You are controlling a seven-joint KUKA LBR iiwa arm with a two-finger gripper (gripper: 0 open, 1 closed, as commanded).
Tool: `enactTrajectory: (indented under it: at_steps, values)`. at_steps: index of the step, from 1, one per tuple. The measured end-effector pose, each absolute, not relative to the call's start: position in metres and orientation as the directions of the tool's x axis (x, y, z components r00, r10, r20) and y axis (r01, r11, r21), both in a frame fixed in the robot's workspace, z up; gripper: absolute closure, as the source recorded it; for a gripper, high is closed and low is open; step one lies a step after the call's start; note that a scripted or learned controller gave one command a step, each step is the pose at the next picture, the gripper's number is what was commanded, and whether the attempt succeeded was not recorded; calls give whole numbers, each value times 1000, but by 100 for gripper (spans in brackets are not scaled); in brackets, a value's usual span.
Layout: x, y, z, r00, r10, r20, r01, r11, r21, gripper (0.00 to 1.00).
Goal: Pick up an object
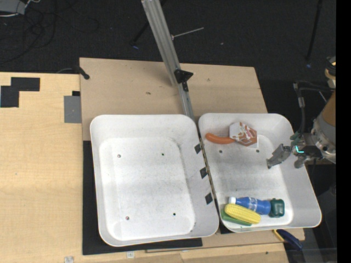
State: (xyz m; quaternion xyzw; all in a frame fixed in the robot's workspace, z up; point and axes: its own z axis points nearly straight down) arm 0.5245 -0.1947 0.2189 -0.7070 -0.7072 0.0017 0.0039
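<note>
Two bins sit side by side on the surface (137, 86), touching along their inner rims. The left bin (104, 133) lies at 9 o'clock of the right bin (307, 201). Within the right bin, a carrot-shaped item (218, 139) lies at 12 o'clock, near the far wall, with a small packet (244, 133) touching it on its 3 o'clock side. At 6 o'clock, near the front wall, a bottle (259, 205) lies on its side; an ear of corn (242, 215) rests against it at its 7 o'clock. The hand (286, 156) stands over the right bin's rim at 3 o'clock, well apart from both groups. A rail (164, 45) runs from the junction of the bins toward 11 o'clock.
</note>
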Motion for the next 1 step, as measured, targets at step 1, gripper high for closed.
enactTrajectory:
  at_steps: [1]
  values:
    - [525,-195,221,1,1000,2,1000,-1,-3,0]
